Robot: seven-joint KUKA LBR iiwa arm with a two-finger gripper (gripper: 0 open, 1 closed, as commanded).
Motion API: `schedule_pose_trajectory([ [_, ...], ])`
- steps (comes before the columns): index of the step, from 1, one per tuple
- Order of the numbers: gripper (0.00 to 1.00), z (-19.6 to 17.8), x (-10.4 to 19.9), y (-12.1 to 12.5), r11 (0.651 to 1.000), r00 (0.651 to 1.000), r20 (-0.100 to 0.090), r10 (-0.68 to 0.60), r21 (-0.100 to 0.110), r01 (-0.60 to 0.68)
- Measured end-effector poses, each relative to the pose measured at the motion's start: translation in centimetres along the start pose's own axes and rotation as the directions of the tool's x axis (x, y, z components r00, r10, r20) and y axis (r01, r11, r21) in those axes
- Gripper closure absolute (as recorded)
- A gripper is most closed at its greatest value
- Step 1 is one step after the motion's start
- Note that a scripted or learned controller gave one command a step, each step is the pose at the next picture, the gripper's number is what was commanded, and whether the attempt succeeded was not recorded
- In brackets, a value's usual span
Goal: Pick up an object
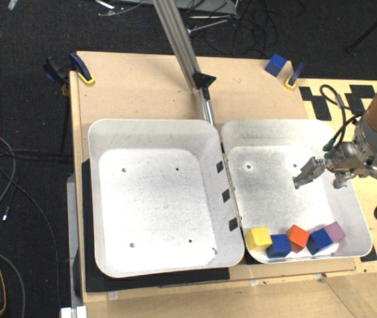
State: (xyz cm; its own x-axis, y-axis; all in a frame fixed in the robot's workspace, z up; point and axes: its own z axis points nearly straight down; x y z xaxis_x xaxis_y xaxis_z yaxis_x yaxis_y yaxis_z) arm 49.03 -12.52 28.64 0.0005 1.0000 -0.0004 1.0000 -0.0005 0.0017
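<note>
While the gripper (305, 173) hangs over the right bin (274, 138), whether its fingers are open or closed cannot be told, and nothing shows between them. Below the fingers, well apart, the blocks huddle along the near wall: yellow block (258, 236), orange block (298, 236), purple block (334, 231). Probably they slid there; picking against that wall looks awkward.

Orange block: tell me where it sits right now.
The orange block lies in the right bin, along its near edge, in a row of blocks between two blue blocks, below the gripper.
</note>
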Motion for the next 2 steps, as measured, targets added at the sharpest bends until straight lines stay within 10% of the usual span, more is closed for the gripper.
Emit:
schedule_pose_trajectory([
  [1,0.0,9.6,4.6,9.6,1.0,1.0,-0.001,-0.008,0.005,0.008],
  [2,0.0,9.3,2.3,5.3,1.0,1.0,0.001,0.004,0.005,-0.004],
])
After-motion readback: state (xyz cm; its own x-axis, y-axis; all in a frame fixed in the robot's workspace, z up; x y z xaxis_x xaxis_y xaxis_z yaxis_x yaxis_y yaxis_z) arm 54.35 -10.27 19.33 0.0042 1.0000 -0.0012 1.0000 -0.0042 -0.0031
